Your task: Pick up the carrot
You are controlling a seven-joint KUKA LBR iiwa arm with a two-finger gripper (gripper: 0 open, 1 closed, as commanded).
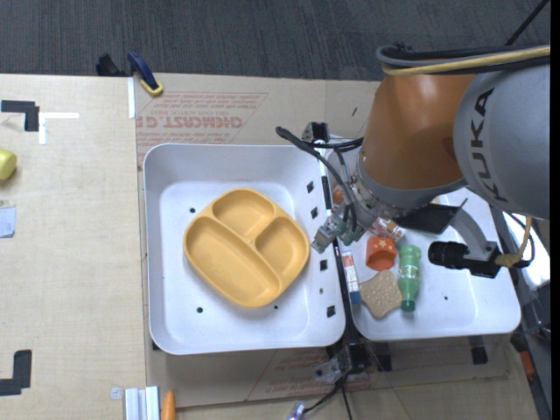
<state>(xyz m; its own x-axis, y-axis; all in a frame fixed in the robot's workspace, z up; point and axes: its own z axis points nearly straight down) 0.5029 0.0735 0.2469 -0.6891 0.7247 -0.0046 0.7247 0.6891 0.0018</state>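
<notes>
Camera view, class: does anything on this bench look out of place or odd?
Yes. A yellow object sits alone at the bench's far left edge, outside both bins. The toy items, including a green bottle and bread slice, are crowded in the right bin.

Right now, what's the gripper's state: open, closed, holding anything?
Gripper: cannot be told; it is low over the right bin, near the orange carrot piece.

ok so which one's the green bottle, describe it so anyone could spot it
Start at the right bin, the one under the arm. Near its middle, a small cluster lies below the arm's wrist: an orange piece, a slice of bread and the bottle. The bottle lies right of the bread, and it is the cluster's one green, long, slim thing.
</notes>
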